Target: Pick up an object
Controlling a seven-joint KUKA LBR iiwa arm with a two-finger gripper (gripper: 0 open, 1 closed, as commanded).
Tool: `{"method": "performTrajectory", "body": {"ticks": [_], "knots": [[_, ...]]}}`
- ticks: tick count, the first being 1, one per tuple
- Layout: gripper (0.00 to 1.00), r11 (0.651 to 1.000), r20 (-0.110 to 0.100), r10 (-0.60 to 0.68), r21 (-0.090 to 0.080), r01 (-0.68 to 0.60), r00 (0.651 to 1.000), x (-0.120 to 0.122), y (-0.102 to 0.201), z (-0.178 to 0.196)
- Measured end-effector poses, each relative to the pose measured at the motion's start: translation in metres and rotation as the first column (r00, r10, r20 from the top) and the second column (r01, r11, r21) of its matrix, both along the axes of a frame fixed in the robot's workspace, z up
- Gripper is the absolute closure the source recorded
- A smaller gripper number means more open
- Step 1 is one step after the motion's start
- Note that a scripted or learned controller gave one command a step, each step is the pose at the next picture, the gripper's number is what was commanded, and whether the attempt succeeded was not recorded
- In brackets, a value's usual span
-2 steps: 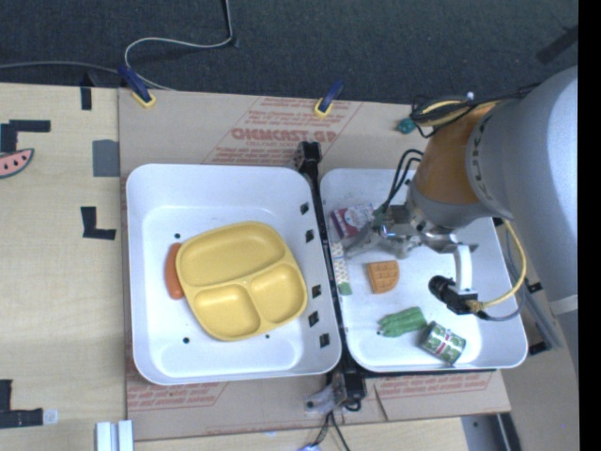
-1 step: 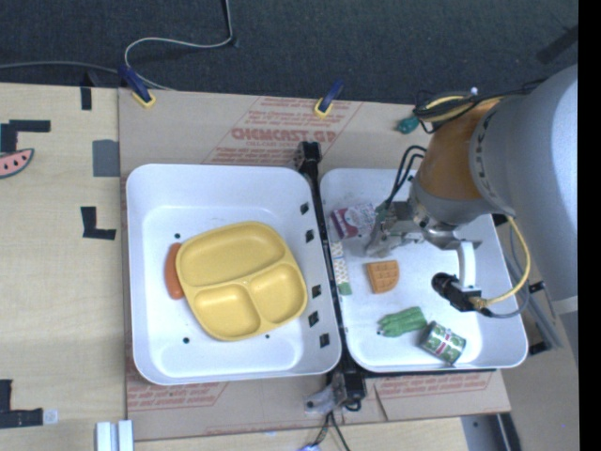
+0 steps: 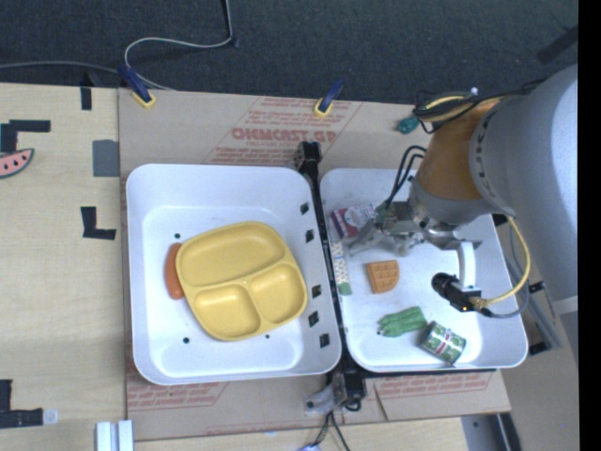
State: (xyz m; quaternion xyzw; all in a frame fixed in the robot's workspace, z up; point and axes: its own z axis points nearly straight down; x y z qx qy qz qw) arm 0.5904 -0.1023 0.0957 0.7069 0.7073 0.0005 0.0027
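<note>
One waffle (image 3: 382, 275) just below claw (image 3: 362, 241), claw's spread impossible to tell

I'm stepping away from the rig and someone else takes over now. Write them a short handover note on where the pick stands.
Gripper: low in the right bin, at its upper left near the divider; finger state unclear, no hold visible.
Right bin: waffle-like tan piece, green toy, small can, a wrapper by the gripper.
Left bin: yellow divided plate over an orange item.
Done: arm reached in.
Left: grasp and lift one object.
</note>
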Motion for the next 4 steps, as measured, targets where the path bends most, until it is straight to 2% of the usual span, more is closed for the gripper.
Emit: {"method": "performTrajectory", "body": {"ticks": [1,2,3,4], "knots": [[1.0,1.0,-0.001,0.001,0.001,-0.001,1.0,0.0,0.0007,0.0092],[0.0,1.0,-0.001,0.001,0.001,-0.001,1.0,-0.0001,0.0007,0.0091],[1.0,1.0,-0.002,0.002,0.003,-0.002,1.0,0.0,0.0015,0.0182],[0.0,1.0,-0.002,0.002,0.003,-0.002,1.0,-0.0001,0.0015,0.0182]]}}
